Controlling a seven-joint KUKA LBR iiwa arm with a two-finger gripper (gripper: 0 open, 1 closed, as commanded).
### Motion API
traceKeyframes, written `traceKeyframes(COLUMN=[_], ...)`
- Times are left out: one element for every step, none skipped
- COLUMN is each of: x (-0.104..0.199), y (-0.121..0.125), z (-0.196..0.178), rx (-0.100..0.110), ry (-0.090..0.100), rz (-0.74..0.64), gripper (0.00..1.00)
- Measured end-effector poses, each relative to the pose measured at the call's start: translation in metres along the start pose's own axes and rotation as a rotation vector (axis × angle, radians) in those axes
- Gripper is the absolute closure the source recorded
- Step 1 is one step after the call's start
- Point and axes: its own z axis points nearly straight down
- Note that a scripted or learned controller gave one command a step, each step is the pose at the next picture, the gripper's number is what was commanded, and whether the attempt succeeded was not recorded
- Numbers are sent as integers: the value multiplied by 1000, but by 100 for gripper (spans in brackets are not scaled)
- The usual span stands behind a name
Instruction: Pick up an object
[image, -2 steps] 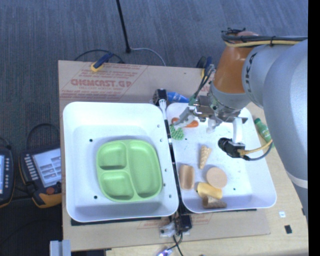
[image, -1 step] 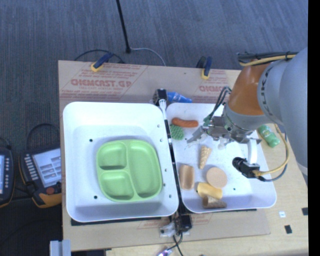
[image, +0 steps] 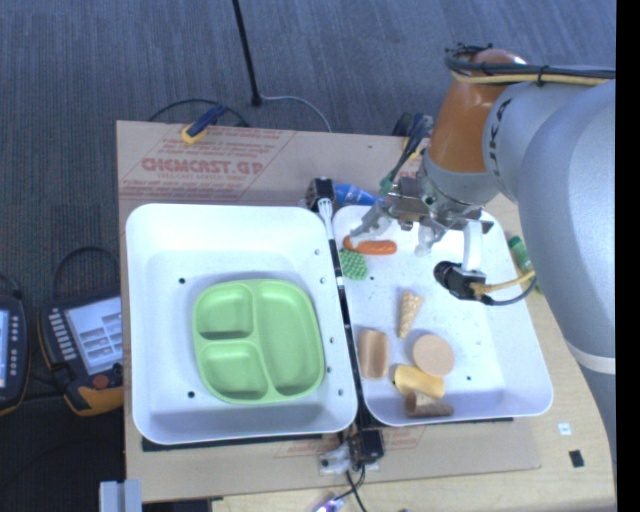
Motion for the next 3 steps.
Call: traceKeyframes(x=[-50,-42,34], y=[-45,10,-10], z=[66,54,0], rx=[5,0,0], ry=[-2,-1,0], rz=[27,19,-78], gripper=[0,0,0])
